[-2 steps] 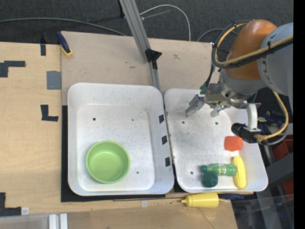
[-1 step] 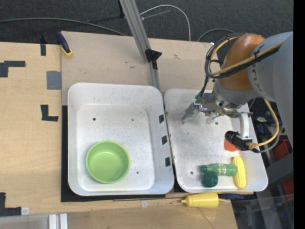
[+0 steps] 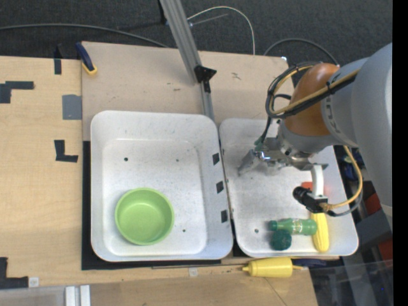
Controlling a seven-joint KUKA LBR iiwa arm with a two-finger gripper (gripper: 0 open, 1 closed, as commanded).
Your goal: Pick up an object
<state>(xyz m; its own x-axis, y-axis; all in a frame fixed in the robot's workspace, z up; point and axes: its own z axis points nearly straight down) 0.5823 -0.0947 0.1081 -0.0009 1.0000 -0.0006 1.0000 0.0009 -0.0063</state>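
The pincer point(image 3: 250, 163) hangs over the upper part of the right shallow white plastic bin point(image 3: 248, 203), its thin metal fingers spread apart with nothing between them. One finger slants down and left toward the bin floor; whether it touches the floor cannot be told. Above it sits the grey arm with its orange band point(image 3: 312, 101), wrapped by looping black and yellow cables.

Toward the near right corner of the same bin, well apart from the pincer, lies a green translucent plastic bottle with a dark green cap point(image 3: 288, 230), beside a yellow banana-shaped toy point(image 3: 320, 232). In the left shallow white plastic bin point(image 3: 153, 126) sits a round lime-green plastic bowl point(image 3: 145, 216). A yellow plastic clamp handle point(image 3: 270, 268) lies on the tabletop point(image 3: 32, 171) just in front of the right bin.
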